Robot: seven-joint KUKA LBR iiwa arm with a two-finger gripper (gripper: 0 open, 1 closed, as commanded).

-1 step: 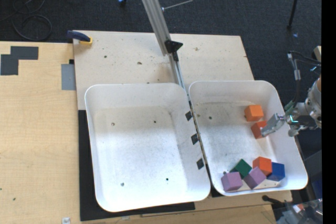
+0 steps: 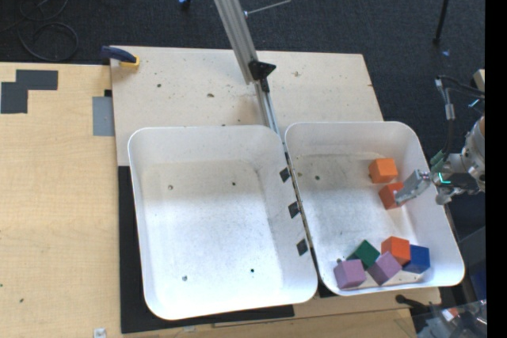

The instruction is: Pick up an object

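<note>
The right bin (image 2: 412, 140) holds several small blocks. An orange cube (image 2: 383, 169) lies near its right wall, with a red block (image 2: 387, 196) just below it. My gripper (image 2: 409, 189) reaches in over the bin's right rim, and its tip sits right beside the red block and partly covers it. Whether it touches the block is unclear. Along the bin's front wall sit a green block (image 2: 366, 252), an orange block (image 2: 396, 248), a blue block (image 2: 418, 258) and two purple blocks (image 2: 349, 273) (image 2: 385, 267).
The left bin (image 2: 150, 142) sits beside the right one, joined by a divider with black clips (image 2: 291, 208). A slanted metal pole (image 2: 234, 20) rises behind the bins. Dark floor and cables lie beyond the bench.
</note>
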